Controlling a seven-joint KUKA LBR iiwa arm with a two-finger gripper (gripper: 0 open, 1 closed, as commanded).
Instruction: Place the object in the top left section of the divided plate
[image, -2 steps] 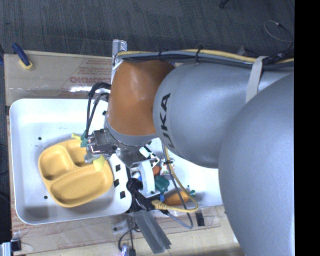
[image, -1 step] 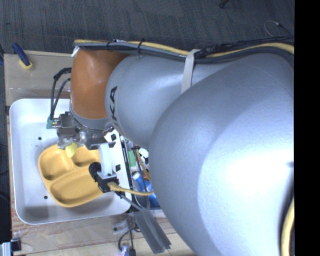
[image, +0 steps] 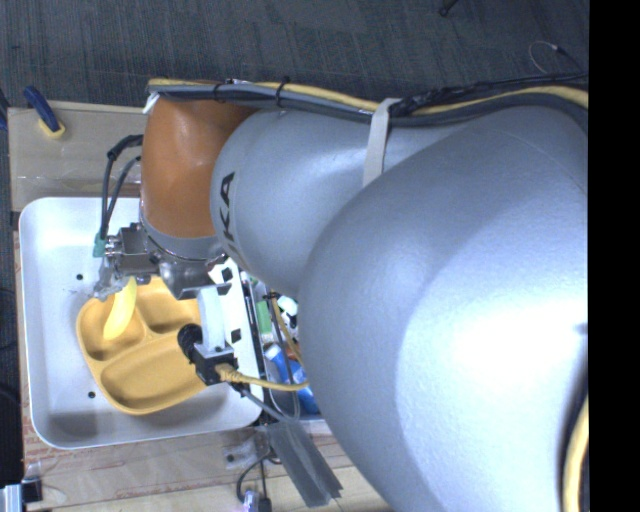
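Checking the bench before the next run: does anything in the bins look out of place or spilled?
Nothing stands out. The yellow divided plate sits flat in the left white bin, with a yellow banana-like piece lying in one section, near the gripper. The arm hides the other bin.

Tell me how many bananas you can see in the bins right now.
1. A yellow banana lies in the upper left section of the yellow divided plate, in the left white bin. The arm covers the right bin, so more may be hidden.
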